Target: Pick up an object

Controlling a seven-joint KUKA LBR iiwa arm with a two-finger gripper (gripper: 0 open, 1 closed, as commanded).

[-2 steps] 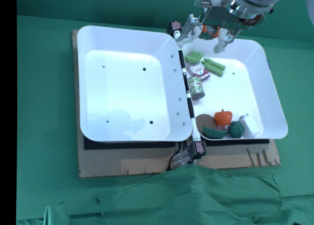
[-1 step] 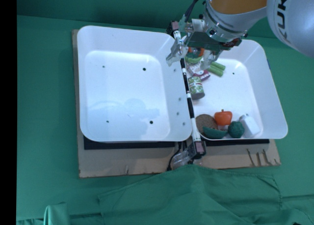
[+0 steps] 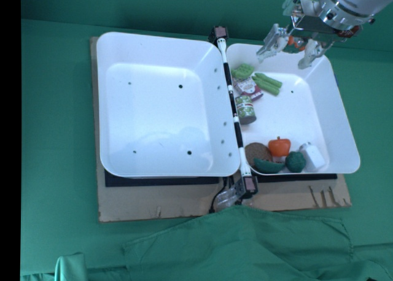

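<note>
My gripper point(image 3: 288, 53) hangs above the far edge of the right bin point(image 3: 334, 99), its two fingers spread open and nothing showing between them. Below it and to the left lie green bean pods point(image 3: 268, 82), a light green piece point(image 3: 242, 70) and a red and white packet point(image 3: 249, 87). A small can point(image 3: 245, 109) lies by the divider. Along the near wall sit a brown round piece point(image 3: 257, 151), an orange pepper point(image 3: 279, 145), a dark green slice point(image 3: 269, 165), a broccoli head point(image 3: 295, 161) and a white block point(image 3: 312, 156).
The left bin point(image 3: 116, 53) lies beside the right one, joined by a black and white bar point(image 3: 230, 92). Both rest on cardboard point(image 3: 153, 206) over green cloth. Folded cloth point(image 3: 245, 243) bunches at the front.
</note>
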